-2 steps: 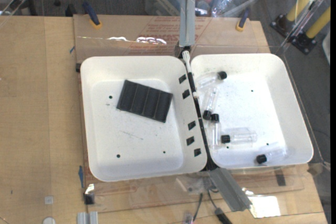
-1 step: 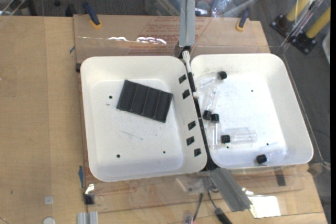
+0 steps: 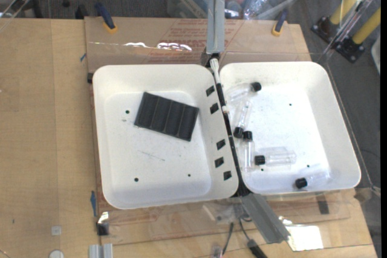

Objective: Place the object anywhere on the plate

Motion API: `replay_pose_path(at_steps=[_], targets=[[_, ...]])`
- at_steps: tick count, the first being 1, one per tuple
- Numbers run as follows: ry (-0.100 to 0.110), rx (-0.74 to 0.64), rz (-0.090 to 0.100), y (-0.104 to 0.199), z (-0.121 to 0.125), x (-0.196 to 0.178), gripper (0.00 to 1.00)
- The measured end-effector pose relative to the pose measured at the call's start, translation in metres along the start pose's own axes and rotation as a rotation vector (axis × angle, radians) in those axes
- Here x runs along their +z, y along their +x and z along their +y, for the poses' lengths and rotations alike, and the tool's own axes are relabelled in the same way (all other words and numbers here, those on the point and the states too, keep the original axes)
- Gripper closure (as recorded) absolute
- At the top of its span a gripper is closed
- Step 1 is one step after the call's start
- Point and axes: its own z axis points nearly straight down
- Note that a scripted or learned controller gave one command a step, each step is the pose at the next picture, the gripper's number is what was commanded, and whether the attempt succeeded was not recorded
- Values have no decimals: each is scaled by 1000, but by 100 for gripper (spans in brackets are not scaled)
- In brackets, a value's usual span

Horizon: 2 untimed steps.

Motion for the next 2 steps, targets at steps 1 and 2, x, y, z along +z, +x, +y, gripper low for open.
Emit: replay_pose_path(at_steps=[1,2], targets=[[-5,0,-6,-1,2,-11,100],[-11,-1,-12,-2,3,-23,100]])
